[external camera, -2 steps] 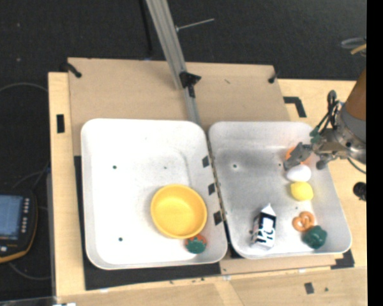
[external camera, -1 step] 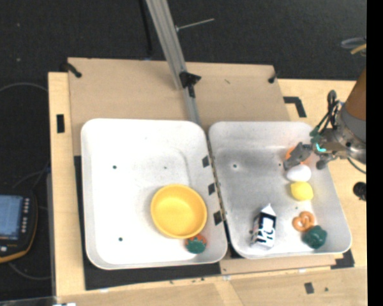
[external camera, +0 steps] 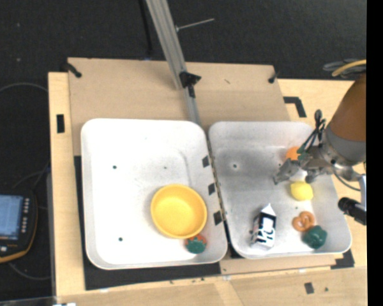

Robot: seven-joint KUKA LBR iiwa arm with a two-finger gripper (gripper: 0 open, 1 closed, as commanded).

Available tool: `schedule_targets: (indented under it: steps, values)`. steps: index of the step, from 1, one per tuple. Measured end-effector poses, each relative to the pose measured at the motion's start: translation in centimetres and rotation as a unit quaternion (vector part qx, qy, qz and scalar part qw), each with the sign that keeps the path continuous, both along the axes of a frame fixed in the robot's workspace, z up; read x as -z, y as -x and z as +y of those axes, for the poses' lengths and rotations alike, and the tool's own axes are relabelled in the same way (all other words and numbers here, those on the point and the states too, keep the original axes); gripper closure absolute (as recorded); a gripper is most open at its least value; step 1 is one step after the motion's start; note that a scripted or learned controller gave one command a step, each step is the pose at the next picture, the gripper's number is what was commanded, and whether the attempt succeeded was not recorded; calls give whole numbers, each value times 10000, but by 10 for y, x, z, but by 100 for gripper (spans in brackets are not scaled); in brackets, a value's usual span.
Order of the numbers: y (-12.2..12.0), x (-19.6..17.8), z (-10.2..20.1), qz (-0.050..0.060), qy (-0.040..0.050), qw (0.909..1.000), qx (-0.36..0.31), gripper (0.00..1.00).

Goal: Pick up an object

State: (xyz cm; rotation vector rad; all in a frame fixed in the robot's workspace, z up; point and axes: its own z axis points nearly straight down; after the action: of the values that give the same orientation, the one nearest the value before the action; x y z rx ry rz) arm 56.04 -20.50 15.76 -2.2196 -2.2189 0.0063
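My grey two-finger gripper (external camera: 292, 171) hangs over the right white bin (external camera: 242, 145), fingers spread open with nothing between them. A round yellow ball (external camera: 300, 190) lies just beside the fingertips, on their near side. Nearer still sit a small orange pretzel-shaped ring (external camera: 302, 220), a dark green lump (external camera: 316, 236) and a small black-and-white carton (external camera: 264, 227). The left white bin (external camera: 121, 152) holds a round yellow bowl (external camera: 178, 210).

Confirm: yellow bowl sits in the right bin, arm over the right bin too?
Not quite. The camera view shows the yellow bowl in the left bin, not the right. The arm is over the right bin, as you said.
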Motion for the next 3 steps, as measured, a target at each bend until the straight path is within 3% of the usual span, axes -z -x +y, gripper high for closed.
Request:
schedule_targets:
  steps: [1,2,3]
  values:
    - [0,50,-1,-21,4,10000,6,0]
    - [-1,38,-2,-52,8,10000,26,100]
    - [1,-5,-3,-49,7,10000,8,100]
